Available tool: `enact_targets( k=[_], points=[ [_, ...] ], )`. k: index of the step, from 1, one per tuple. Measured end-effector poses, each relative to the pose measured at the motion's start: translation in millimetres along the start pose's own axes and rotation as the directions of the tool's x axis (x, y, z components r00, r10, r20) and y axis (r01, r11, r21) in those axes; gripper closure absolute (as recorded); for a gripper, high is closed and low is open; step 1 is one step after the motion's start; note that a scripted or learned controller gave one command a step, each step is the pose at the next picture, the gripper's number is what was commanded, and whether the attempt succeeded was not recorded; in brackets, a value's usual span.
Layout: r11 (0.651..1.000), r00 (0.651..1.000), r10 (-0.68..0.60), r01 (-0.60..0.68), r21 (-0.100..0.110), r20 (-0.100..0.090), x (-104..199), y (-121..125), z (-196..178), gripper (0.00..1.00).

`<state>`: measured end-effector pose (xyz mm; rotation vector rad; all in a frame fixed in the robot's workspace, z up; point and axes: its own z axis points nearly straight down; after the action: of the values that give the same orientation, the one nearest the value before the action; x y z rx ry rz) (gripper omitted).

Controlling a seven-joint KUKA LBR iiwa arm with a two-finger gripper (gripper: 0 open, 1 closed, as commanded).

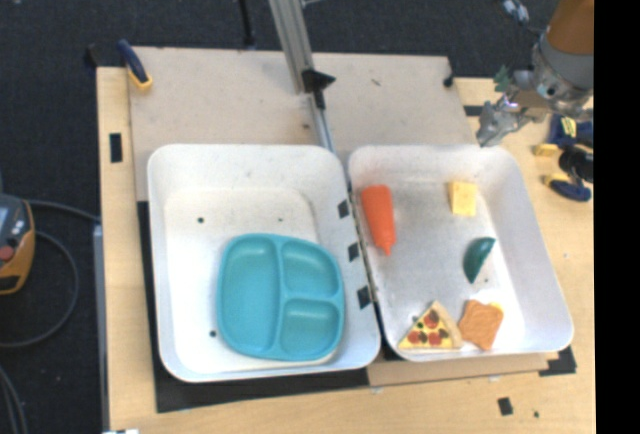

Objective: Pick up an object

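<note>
**Arm hangs off the right bin's far corner, five toys below**

The gripper (492,127) sits at about two o'clock in the view, just past the far rim of the right bin (540,222); whether it is released or clenched I cannot tell (too small and blurred).

In that bin: an orange carrot (378,217) at nine o'clock by the dividing wall, a yellow block (463,197) toward twelve, a dark green piece (478,258) at centre-right, a pizza slice (431,329) at six, and an orange square piece (481,323) touching it on the right. All lie apart from the gripper.

The left bin (180,182) holds a teal divided plate (281,297). A slanted aluminium rail (285,7) rises behind the bins. No readable writing.
</note>
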<state>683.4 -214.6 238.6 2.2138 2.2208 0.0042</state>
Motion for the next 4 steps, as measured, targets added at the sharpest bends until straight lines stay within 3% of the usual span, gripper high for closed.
enact_targets(
  k=[4],
  points=[
    [1.000,1.000,-0.003,0.003,0.006,-0.003,193.1,-15.4,-4.3,1.00]
  ],
)
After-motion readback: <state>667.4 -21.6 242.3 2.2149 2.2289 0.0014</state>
